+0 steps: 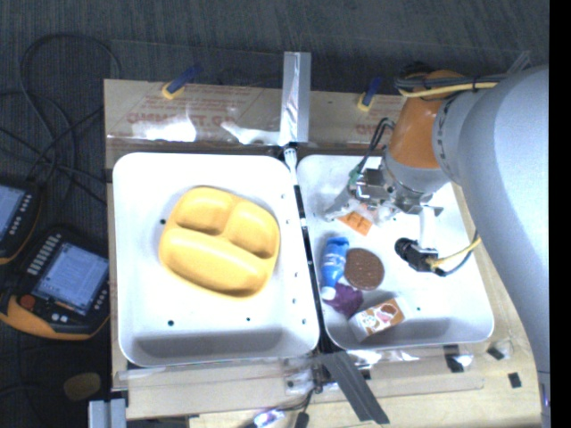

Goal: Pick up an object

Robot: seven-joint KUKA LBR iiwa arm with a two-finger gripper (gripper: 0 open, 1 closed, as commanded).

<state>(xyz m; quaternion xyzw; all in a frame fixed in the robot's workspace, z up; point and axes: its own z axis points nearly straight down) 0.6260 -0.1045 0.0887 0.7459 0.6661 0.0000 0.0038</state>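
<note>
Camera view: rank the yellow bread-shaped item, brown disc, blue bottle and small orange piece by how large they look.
1. Yellow bread-shaped item, by far the largest.
2. Brown disc and blue bottle: too close to rank; the disc is wider, the bottle longer.
3. Small orange piece, the smallest.

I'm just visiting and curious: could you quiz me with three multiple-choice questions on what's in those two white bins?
1. Where does the big yellow object lie?
A. left bin
B. right bin
C. the floor

2. What colour is the small bottle?
A. red
B. blue
C. green

3. What is the gripper doing?
A. lifting the yellow object
B. hanging over the left bin
C. reaching down into the right bin

Answers: 1 A, it fills the left bin. 2 B, blue with a white cap. 3 C, it sits low near the orange piece.
</note>
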